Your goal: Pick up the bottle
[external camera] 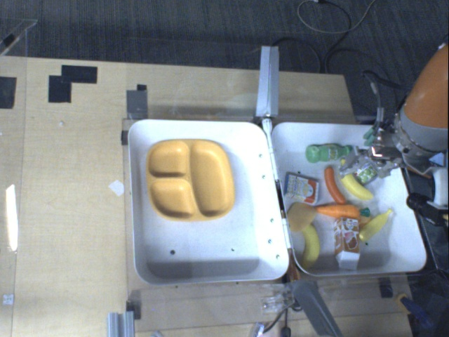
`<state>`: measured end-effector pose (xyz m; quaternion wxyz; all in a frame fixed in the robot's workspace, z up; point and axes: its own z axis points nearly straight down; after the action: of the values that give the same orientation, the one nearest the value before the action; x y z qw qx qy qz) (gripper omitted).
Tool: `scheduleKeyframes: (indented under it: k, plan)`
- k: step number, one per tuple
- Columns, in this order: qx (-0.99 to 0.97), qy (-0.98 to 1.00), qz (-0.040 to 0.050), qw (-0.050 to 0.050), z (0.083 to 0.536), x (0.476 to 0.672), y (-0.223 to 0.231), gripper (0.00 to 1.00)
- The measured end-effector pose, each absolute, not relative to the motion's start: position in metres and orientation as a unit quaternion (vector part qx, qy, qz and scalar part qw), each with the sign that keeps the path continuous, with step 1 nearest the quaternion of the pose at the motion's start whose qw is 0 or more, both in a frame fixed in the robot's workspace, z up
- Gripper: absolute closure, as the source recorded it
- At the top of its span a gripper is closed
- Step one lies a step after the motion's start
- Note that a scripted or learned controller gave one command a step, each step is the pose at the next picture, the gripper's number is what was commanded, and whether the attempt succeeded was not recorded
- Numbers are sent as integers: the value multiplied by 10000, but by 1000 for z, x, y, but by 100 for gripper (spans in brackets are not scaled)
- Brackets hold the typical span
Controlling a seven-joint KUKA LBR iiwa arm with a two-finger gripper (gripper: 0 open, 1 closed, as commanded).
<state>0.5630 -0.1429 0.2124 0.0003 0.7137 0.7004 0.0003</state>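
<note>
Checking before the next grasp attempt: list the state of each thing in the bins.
green bottle: lying on its side, not gripped
gripper: low over the right bin, beside the bottle
yellow tray: flat in the left bin
milk carton: lying down
carrot: lying flat

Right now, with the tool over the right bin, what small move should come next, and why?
Probably shift the tool slightly toward the left bin and lower it: the green bottle lies on its side just beyond it, by the right bin's far wall, ungrasped.
</note>
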Motion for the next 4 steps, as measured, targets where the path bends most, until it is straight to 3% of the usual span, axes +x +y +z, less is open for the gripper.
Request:
scheduleKeyframes:
  k: [1,2,3,4]
  plan:
    - [6739,7388,5,0,115,539,-185,0]
    - [7227,6911,10,15,137,641,-185,0]
    - [7335,6797,13,21,102,661,-178,0]
    - [7523,6588,33,23,87,672,-113,0]
